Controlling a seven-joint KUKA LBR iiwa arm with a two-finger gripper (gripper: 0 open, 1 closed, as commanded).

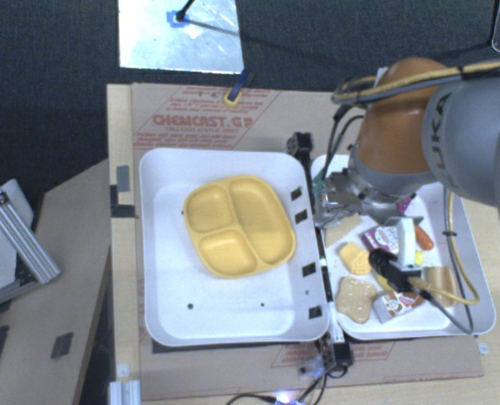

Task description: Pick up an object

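Yellow plastic catches the eye first in the camera view: a divided plate (237, 226) lies flat in the left bin (161, 310), and nothing else lies in that bin. The things worth picking are all in the right bin (484, 315), crowded into its near half. A yellow disc (354, 258) lies just below the wrist (351, 194). A tan biscuit (355, 299) is just nearer the camera than that. A purple-and-white packet (387, 238) and a small orange piece (424, 241) lie to their right. The arm (402, 125) reaches over the far part of this bin, and its wrist hangs low beside the wall shared by the two bins.

The wrist hides the jaws, so I cannot tell whether they are released or clenched, and I see nothing held in them. I judge this to be the approach step, with no grasp made yet. The next move calls for settling on one piece, most likely the yellow disc as it is nearest. The jaws would then have to come down around it without nudging the biscuit beside it.

The disc is roundish and flat, with no clear long axis, so any closing direction should serve. The biscuit is longer than it is wide. Its long axis runs roughly from the near rim toward the far rim, leaning a little, so the jaws would close best across its narrow width. Both pieces lie flat on the bin floor above the bench (73, 226).
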